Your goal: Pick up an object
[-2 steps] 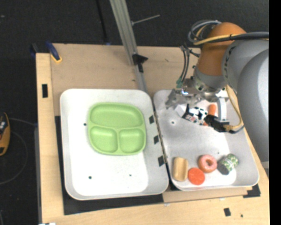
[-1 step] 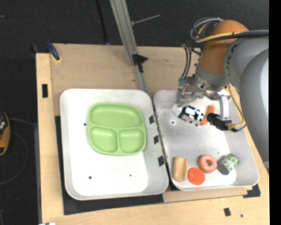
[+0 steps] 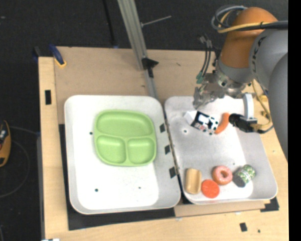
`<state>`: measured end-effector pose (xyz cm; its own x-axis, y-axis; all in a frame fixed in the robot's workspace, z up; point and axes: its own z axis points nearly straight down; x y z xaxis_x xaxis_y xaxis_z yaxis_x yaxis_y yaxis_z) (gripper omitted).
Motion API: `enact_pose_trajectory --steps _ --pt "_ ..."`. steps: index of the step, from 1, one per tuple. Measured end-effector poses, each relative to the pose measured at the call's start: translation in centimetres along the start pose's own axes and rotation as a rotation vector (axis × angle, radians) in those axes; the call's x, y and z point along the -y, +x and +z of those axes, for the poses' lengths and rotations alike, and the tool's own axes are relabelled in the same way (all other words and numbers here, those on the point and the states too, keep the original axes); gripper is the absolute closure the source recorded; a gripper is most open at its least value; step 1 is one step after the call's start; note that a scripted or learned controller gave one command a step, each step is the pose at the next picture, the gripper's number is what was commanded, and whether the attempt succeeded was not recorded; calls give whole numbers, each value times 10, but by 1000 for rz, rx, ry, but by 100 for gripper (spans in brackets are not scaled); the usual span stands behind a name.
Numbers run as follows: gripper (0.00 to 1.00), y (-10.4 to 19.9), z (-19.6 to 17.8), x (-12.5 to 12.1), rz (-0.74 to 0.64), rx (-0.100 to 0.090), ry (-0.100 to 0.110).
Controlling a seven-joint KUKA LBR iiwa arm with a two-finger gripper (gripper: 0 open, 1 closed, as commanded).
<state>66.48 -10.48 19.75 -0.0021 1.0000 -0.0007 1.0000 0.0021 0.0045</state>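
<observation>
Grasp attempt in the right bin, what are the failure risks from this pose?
1. The gripper hangs by the far rim of the right bin; it may clip the wall.
2. The black-and-white card lies flat, touching the orange carrot; fingers may slide off or nudge both.
3. The near-edge toys, like the pink donut, sit packed together.

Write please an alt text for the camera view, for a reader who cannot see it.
A grey and orange arm reaches from the right, its tool over the far end of the right bin, which holds a card, a donut and other small items. The left bin holds a green divided plate.
</observation>
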Motion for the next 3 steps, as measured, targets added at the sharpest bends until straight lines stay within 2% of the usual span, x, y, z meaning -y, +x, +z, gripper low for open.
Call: enact_pose_trajectory --steps 2,3 --pt "100 -7 -88 2 0 1 -2" --pt "100 39 -89 -2 -4 -1 2"
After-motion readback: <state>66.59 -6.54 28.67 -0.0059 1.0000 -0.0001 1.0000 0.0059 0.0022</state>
